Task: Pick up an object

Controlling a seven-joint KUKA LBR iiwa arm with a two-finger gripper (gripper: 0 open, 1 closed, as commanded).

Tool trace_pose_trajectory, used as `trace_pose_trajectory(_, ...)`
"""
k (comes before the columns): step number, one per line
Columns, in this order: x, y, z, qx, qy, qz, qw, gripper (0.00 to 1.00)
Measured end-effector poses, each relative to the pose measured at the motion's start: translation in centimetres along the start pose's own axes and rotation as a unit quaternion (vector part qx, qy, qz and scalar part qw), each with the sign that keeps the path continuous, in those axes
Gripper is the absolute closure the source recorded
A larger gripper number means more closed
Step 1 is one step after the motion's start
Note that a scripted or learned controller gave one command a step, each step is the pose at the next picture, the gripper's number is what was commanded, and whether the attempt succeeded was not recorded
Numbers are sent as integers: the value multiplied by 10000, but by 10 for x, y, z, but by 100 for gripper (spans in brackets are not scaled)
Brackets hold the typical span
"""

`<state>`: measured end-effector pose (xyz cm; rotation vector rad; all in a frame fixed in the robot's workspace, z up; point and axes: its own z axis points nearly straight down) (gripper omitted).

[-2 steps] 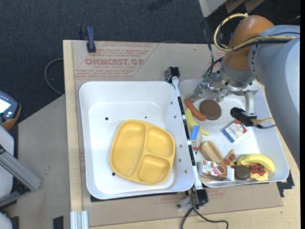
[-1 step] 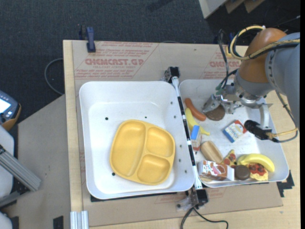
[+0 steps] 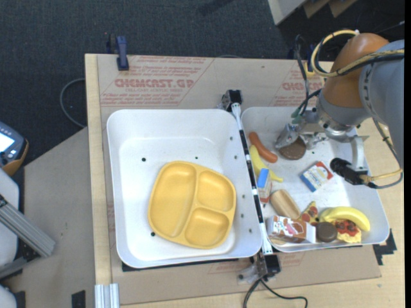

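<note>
We see the gripper [image 3: 292, 138] low over the far left part of the right bin [image 3: 379, 205], hanging from the grey arm that reaches in from the right; whether it is wide or narrow we cannot tell, as the wrist hides its tip; nothing shows as held. Just under it, touching or nearly so, lies a brown disc [image 3: 294, 151], flat on the bin floor; just left of the disc lies a red sausage [image 3: 262, 146], slanting, and next to that a short yellow piece [image 3: 258, 160] against the bin's left wall. Nearer the middle we find a small blue and white box [image 3: 316, 175], apart from the disc; at the left wall stands a small blue carton [image 3: 263, 181], with a bread roll [image 3: 284, 204] just beside it. Along the near edge lie a brown and white carton [image 3: 288, 228], a dark round biscuit [image 3: 325, 231] and a banana [image 3: 351, 216], close together. In the left bin [image 3: 128, 140] a yellow divided plate [image 3: 192, 204] lies flat, well apart from the gripper.
</note>
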<state>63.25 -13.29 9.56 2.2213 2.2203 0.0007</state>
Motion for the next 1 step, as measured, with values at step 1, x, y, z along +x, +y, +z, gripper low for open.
trace_pose_trajectory(1, 73, -34, -95, -28, 10, -38, 10000, 100)
